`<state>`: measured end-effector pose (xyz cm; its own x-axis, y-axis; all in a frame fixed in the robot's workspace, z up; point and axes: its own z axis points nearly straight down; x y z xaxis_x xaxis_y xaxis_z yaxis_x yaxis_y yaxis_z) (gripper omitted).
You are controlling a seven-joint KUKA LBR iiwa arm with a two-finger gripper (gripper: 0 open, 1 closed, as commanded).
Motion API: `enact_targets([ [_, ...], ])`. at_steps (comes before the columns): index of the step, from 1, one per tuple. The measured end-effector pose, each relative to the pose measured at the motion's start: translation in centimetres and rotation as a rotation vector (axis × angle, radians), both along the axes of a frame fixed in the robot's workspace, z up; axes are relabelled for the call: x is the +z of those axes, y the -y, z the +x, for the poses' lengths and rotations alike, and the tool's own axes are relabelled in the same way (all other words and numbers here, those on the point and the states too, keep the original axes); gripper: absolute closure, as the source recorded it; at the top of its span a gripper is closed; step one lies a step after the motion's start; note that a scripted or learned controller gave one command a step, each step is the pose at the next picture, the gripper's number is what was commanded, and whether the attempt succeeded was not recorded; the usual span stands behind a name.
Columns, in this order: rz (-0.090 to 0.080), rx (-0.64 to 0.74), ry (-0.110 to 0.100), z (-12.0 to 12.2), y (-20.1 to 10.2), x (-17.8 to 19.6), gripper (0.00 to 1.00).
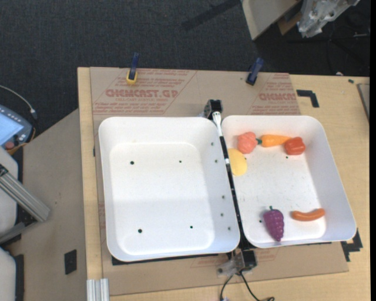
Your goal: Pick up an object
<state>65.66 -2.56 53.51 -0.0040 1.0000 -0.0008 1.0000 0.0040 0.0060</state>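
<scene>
At the frame's one o'clock corner a pale grey part of the arm (320, 14) hangs above the dark floor, well apart from the bins; its tool's state cannot be told. All the toys lie in the right bin (329, 176). A pink fruit (247, 142), an orange carrot (274, 140) and a red pepper (294, 146) line its twelve o'clock side. A yellow lemon (237, 161) sits at ten o'clock against the wall, purple grapes (273, 223) at six, an orange chili (307, 215) at five. The left bin (111, 176) lies beside it.

Arm parked at top right.
A grey-white part of the arm/gripper (320, 14) is seen at the top edge, well apart from the bench; finger state is obscured.
</scene>
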Motion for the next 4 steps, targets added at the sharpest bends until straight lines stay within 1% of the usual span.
enact_targets([
  [1, -0.001, -0.003, -0.001, 1.06, -0.44, 0.00, 1.00],
  [4, -0.001, -0.004, -0.002, 1.01, -0.56, 0.04, 1.00],
])
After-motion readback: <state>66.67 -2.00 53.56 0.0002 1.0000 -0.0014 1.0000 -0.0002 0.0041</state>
